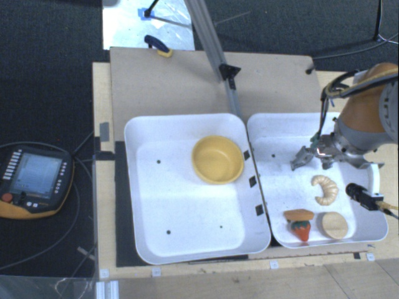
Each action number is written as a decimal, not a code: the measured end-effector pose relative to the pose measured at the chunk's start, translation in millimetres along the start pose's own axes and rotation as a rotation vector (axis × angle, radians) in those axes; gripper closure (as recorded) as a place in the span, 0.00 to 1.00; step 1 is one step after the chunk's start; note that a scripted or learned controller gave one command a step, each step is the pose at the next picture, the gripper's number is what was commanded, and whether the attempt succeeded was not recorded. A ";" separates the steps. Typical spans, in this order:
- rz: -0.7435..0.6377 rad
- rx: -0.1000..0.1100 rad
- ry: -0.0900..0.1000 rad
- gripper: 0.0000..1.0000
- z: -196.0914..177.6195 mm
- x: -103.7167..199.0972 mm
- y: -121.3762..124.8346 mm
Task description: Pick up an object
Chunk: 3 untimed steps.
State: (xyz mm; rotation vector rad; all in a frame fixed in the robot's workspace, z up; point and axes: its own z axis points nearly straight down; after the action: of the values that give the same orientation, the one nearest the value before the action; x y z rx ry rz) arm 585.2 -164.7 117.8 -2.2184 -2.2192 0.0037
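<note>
**Plastic play food in the right bin, nothing lifted yet**

Plastic is what everything here looks to be made of, so light and stiff handling can be expected all round. The right bin [274, 136] holds a cream croissant [325, 189] near its middle, with a tan round disc [334, 225] in the near corner and a small orange-and-red piece [300, 224] just beside that. A yellow bowl [217, 159] sits alone in the left bin [156, 229], up near the dividing edge.

The gripper [310, 156] is hung low over the right bin, just up and left of the croissant, and no object is seen between the jaws. Whether they're spread or pressed together honestly can't be told at this angle; it's all a grey blur.

The croissant is judged the likeliest pick. It's probably hollow and smooth, so a bit slippery, but not fragile. It'd best be pinched across the fat middle of the curve, since the tapered tips could squirt out. The disc lies flat and would be hard to get under. The bowl could only be taken by its rim.

A teach pendant [34, 180] is lying off the counter [162, 86], to the left.
</note>
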 end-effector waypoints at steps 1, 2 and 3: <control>0.000 -0.003 -0.001 0.00 28.5 0.2 0.0; 0.000 -0.006 -0.001 1.00 16.5 -0.1 0.8; 0.000 -0.010 -0.002 1.00 -36.1 -8.4 8.2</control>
State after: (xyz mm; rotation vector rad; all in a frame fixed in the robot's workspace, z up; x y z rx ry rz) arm 593.6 -173.2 153.9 -2.2245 -2.2250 -0.0043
